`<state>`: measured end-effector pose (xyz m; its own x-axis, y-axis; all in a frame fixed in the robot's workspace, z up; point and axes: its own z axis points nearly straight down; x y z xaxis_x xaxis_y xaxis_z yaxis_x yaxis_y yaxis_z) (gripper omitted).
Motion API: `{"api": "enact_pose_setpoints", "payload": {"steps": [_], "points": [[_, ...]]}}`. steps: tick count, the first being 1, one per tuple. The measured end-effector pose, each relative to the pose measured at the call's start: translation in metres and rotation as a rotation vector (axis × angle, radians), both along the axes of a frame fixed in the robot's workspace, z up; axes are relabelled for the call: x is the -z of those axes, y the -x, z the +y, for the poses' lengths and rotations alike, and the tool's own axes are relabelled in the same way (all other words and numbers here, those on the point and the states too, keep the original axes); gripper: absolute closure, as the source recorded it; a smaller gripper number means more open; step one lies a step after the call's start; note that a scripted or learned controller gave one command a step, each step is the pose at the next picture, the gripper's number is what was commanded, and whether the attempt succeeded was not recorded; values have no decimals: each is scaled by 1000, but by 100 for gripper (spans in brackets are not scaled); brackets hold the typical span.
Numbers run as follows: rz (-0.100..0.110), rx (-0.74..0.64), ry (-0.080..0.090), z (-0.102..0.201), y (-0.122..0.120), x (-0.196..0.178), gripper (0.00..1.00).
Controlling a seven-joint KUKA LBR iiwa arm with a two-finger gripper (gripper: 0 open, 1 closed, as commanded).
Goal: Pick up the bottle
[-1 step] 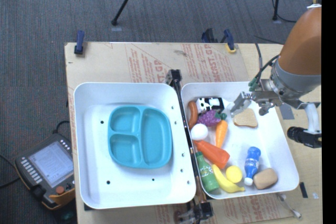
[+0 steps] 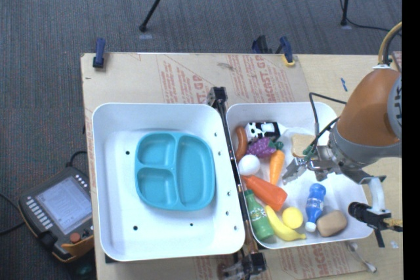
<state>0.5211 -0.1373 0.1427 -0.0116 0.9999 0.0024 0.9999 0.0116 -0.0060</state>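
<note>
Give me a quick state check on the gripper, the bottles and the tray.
gripper: open, holding nothing, above the right bin, up-left of the blue bottle.
blue bottle: lying in the right bin, untouched.
green bottle: lying along the right bin's left wall, beside the banana.
blue tray: flat in the left bin.

arm [image 2: 367, 134]: grey body | orange band above wrist | hand [image 2: 296, 169]: 2 slim metal fingers

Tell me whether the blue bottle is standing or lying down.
Lying down: the blue bottle rests on its side on the right bin floor, white cap toward the front rim.
</note>
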Motion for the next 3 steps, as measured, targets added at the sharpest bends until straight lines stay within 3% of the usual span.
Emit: {"api": "enact_pose_setpoints", "payload": {"steps": [1, 2, 3], "points": [[-23, 146, 9, -36, 38, 48, 0], [-37, 151, 16, -39, 34, 35, 100], [-5, 237, 2, 4, 45, -89, 100]]}}
